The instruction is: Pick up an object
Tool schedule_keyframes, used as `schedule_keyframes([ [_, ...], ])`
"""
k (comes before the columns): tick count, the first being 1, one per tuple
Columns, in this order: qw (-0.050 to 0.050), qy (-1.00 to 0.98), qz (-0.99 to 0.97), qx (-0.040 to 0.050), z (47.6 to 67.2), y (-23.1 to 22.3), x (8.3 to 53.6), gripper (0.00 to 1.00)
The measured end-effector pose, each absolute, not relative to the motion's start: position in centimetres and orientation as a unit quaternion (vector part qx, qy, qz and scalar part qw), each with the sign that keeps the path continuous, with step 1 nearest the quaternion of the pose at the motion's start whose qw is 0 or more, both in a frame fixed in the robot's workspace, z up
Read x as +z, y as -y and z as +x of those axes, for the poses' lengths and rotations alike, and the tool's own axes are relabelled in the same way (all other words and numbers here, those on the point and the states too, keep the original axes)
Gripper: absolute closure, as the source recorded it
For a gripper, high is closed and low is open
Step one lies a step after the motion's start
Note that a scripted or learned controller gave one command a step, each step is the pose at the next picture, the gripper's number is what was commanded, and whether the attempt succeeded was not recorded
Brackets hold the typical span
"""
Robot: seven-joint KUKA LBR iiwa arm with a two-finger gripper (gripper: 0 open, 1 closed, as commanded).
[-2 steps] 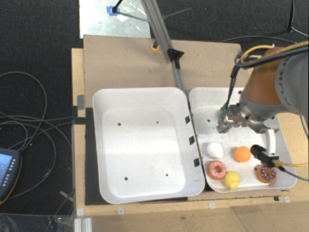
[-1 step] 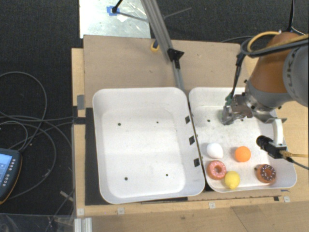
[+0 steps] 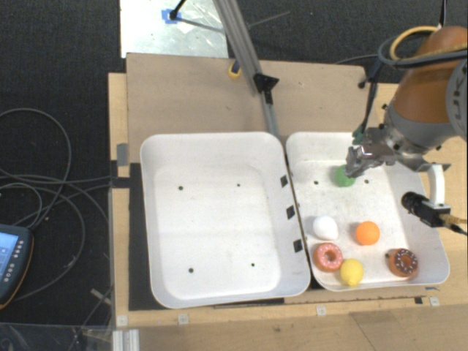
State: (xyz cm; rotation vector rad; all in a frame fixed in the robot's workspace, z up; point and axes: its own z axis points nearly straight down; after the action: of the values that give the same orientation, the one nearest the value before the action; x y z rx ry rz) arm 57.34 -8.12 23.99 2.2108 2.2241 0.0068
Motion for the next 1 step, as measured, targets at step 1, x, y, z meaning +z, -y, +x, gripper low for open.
schedule_keyframes([
  [1, 0.001, -0.711, 0.704, 0.0018, 59.35, 3.67, 23.78, 1.00],
])
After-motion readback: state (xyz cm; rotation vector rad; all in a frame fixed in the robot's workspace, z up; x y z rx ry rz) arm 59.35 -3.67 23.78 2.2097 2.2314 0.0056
